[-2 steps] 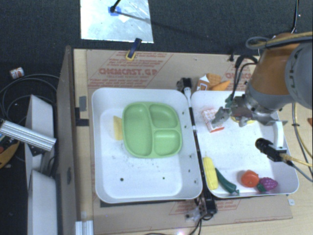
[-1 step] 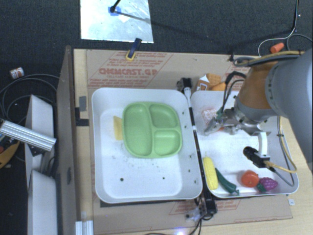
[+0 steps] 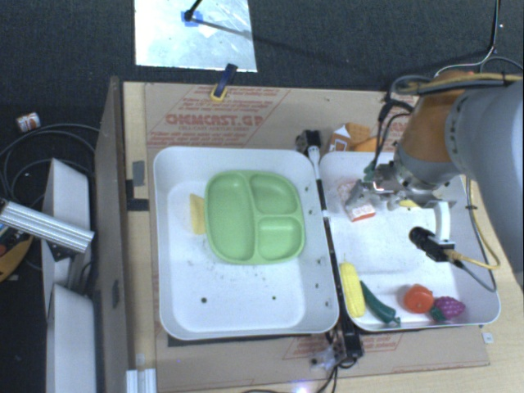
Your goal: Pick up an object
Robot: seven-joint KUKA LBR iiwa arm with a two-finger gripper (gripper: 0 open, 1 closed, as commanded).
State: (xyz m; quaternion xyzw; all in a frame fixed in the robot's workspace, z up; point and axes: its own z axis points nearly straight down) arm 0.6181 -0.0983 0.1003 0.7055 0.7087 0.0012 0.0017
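Over upper-left corner of right bin (image 3: pixel 389 250): gripper (image 3: pixel 371 180), pointed down, how wide it stands and any hold cannot be told. Just beside at 7 o'clock: red-and-white packet (image 3: pixel 359 211), nearest target, long axis unclear. Well apart toward 6 o'clock: corn cob (image 3: pixel 352 289) along left wall, running 12-to-6. Farther at 5 o'clock: red fruit (image 3: pixel 417 299), purple grapes (image 3: pixel 449 307). Likely needs short shift toward 7 before descent.

Bench surroundings, off-task items.
You had brown cardboard (image 3: pixel 214 117) under both bins, a shiny foil sheet (image 3: pixel 195 21) on dark floor beyond it, black cables (image 3: pixel 33 170) coiled at left beside a metal bar (image 3: pixel 45 226).
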